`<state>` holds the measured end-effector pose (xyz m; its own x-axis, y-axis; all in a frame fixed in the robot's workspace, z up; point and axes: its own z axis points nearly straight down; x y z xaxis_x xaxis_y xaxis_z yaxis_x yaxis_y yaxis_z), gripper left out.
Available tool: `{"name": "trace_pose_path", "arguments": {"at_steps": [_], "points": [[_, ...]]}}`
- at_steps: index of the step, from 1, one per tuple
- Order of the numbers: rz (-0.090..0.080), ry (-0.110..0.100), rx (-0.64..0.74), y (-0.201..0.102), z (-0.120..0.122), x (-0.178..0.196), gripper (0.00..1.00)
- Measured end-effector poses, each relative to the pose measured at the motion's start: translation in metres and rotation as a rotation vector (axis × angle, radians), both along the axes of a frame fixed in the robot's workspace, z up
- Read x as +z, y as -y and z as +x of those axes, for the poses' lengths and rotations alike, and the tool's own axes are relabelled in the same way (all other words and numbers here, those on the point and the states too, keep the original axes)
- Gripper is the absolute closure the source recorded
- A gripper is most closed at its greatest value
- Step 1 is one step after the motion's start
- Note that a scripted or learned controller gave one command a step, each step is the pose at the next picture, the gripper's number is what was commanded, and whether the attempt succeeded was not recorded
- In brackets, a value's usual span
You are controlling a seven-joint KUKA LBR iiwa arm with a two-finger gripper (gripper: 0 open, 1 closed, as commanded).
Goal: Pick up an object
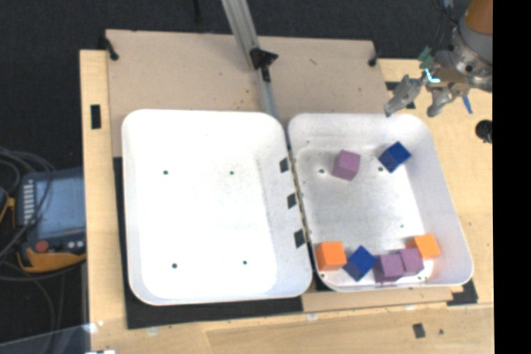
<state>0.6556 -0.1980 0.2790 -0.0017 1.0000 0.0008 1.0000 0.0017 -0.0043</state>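
My gripper hangs above the far right corner of the right bin, its two fingers spread open with nothing between them. Just below it in the bin lie a blue cube and a purple cube. Along the bin's near edge sit an orange cube, a second blue cube, two purple cubes side by side and another orange cube.
The left bin lies beside the right one. A slanted metal pole rises behind the bins. A screen device with cables sits off the bench at the left.
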Motion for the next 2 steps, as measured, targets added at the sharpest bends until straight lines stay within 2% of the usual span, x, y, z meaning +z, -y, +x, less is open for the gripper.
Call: {"name": "trace_pose_path", "arguments": {"at_steps": [1,2], "points": [[-0.004,0.004,0.003,0.001,0.001,0.004,0.0],[-0.002,0.0,-0.002,0.007,-0.007,-0.055,0.0]]}}
